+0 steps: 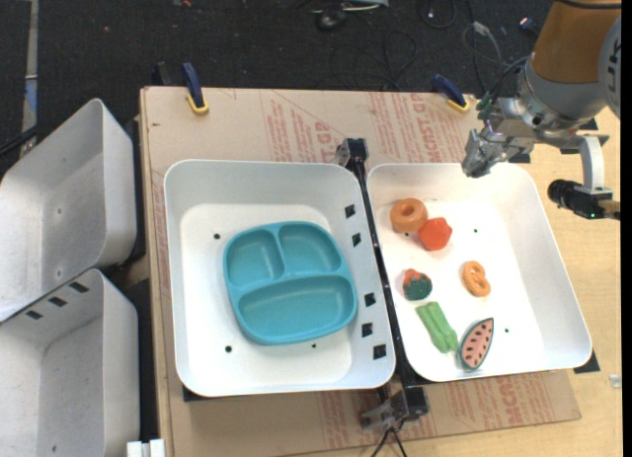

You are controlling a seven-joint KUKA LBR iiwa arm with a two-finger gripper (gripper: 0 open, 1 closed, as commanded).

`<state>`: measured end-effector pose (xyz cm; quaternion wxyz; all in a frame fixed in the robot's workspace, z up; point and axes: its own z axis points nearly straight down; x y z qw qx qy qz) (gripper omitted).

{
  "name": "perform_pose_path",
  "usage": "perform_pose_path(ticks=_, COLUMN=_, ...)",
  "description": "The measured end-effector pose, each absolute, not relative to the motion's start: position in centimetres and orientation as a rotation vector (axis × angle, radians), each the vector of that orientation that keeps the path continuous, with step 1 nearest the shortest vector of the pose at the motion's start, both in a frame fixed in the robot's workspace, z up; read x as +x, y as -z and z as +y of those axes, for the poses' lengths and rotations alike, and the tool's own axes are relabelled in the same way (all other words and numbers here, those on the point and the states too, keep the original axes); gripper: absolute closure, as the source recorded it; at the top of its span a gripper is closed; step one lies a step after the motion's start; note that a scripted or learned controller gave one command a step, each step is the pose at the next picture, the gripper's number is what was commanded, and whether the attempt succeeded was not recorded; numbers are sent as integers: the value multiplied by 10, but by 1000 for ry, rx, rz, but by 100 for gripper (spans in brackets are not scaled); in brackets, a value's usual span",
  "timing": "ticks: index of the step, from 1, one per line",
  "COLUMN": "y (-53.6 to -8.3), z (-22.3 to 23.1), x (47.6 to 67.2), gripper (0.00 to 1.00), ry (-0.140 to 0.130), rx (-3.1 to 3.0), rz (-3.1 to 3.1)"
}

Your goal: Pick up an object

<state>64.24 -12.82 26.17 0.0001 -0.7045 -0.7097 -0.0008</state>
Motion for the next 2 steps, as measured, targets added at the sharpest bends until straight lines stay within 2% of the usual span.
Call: perform_pose_path(ticks=2, y=-259, z=-31, x=633, gripper=100, ry=1, rx=-2212, rz=-2229)
